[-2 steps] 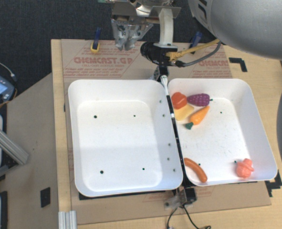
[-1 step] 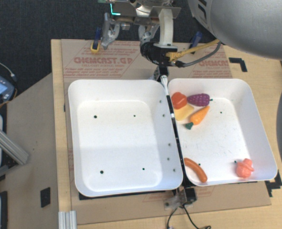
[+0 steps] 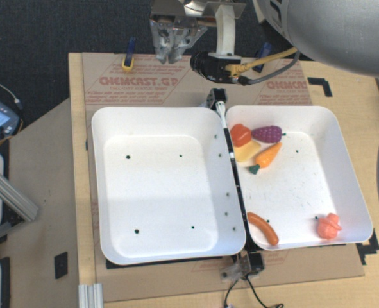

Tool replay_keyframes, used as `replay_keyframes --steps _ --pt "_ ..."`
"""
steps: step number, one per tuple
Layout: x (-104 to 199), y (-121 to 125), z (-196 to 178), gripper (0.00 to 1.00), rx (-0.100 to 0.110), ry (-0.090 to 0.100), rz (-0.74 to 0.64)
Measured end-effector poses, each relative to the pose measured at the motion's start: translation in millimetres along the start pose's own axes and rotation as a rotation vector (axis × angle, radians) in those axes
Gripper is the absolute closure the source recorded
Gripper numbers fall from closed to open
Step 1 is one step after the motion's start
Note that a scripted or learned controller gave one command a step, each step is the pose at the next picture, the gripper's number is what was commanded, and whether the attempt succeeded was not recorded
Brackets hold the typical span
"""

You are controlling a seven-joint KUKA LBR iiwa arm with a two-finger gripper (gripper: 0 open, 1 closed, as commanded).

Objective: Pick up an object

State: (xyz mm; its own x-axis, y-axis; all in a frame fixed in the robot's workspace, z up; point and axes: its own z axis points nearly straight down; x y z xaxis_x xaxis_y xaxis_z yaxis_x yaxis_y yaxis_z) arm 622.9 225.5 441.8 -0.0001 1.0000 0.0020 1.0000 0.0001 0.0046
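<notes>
Looks light, hard and a bit slippery, that little toy carrot (image 3: 268, 155) in the right bin (image 3: 349, 172) by the purple grapes (image 3: 267, 133), best pinched across its fat middle; cannot tell if pincer (image 3: 170, 51) up top is spread.

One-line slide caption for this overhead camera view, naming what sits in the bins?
Gripper raised beyond the bins; right bin holds carrot, purple toy, sausage and pink toy.
</notes>
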Motion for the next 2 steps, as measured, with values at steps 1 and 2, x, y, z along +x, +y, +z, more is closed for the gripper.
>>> replay_keyframes --steps 1,2 --pt "0.0 0.0 0.6 0.00 0.001 -0.001 0.000" --pt "0.5 0.4 -10.6 1.00 -0.003 0.001 -0.001"
